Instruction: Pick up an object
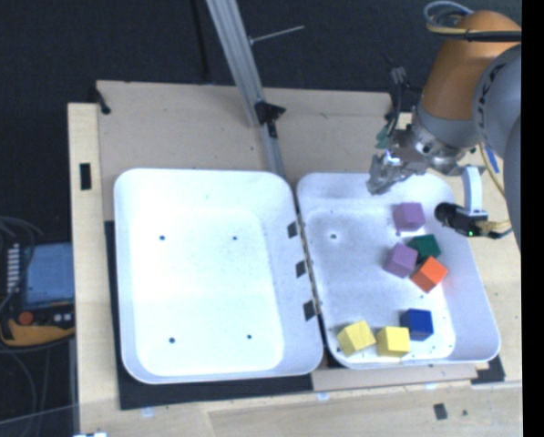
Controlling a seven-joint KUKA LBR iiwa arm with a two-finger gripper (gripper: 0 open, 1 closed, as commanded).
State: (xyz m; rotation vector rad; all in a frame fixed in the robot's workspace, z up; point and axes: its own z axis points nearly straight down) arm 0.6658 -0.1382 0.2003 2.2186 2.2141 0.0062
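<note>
The right bin holds several small blocks. Two purple blocks lie in its upper right part, with a dark green block and an orange block beside them. A blue block and two yellow blocks sit near the front edge. My gripper hangs over the bin's far edge, up and left of the upper purple block, with nothing seen between its fingers.
The left bin lies beside the right one. A slanted metal pole rises from behind the bins. A blue box with cables rests off the bench's left side.
</note>
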